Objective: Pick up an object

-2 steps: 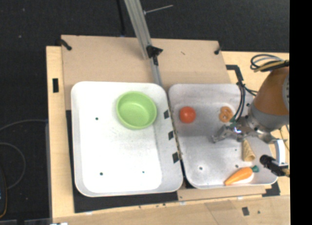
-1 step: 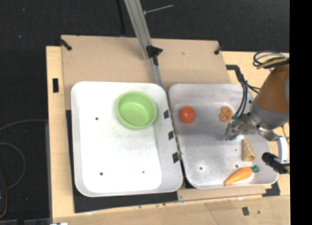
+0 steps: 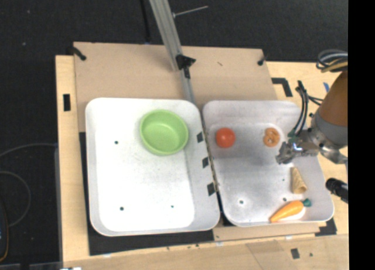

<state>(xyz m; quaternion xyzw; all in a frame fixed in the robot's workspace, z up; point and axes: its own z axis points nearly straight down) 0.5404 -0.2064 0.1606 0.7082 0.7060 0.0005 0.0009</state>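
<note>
claw (image 3: 287,153) just beside doughnut (image 3: 270,137)

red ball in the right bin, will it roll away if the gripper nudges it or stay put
The red ball looks round and sits free on the flat floor of the right bin, so a nudge would probably send it rolling. Nothing touches it, so only the bin's low wall would likely stop it. Its smooth, curved sides may slip out of a two-finger pinch.
</note>
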